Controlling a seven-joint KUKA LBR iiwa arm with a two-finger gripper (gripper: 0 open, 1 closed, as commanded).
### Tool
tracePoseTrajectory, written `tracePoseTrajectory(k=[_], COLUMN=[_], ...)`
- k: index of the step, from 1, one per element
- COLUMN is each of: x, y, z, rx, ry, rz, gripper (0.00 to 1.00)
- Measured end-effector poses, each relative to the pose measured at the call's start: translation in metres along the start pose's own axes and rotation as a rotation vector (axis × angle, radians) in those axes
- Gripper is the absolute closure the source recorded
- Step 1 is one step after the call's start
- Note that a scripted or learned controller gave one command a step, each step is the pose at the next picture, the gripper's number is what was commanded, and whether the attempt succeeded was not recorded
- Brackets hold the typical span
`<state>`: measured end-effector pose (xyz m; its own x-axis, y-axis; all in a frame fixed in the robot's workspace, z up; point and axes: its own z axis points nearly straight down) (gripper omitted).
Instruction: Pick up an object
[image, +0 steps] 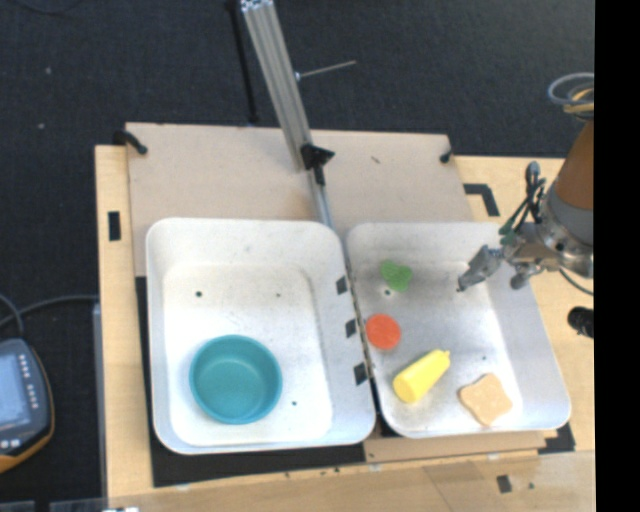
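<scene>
Grey arm with an orange band, reaching in from the view's right, ending in the gripper (498, 274) over the far right part of the right bin (520, 345). Fingers (478, 270) spread apart, with nothing between them and no object touching them. Cannot tell how high above the bin floor

Laid out from the gripper across the right bin:
- green piece (396, 276), to the gripper's view-left at about the same depth, near but clearly apart from the fingertips
- orange disc (383, 331), further view-left and nearer the camera than the gripper, close to the bin's left wall, just below the green piece
- yellow bottle (421, 375), lying on its side and tilted, view-left of the gripper and nearer the camera, just beside the orange disc
- tan block (486, 400), almost straight toward the camera from the gripper, well apart from it, near the bin's front rim and just right of the yellow bottle

Well away to the gripper's view-left, in the left bin (160, 245): a teal bowl (235, 378), upright, in the front part

Beyond the gripper and view-left of it, a slanted metal pole (285, 90) rising from between the two bins over a cardboard sheet (220, 170)
</scene>
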<state>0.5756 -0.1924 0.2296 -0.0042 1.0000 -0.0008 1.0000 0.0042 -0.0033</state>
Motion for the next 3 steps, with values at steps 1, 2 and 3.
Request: tracePoseTrajectory(k=[1, 2, 3], x=[0.008, 0.003, 0.002], y=[-0.005, -0.015, -0.013], z=[0.048, 0.102, 0.088], rx=[0.001, 0.001, -0.007], ry=[0.000, 0.000, -0.001], rz=[0.003, 0.004, 0.008], gripper=[0.00, 0.00, 1.00])
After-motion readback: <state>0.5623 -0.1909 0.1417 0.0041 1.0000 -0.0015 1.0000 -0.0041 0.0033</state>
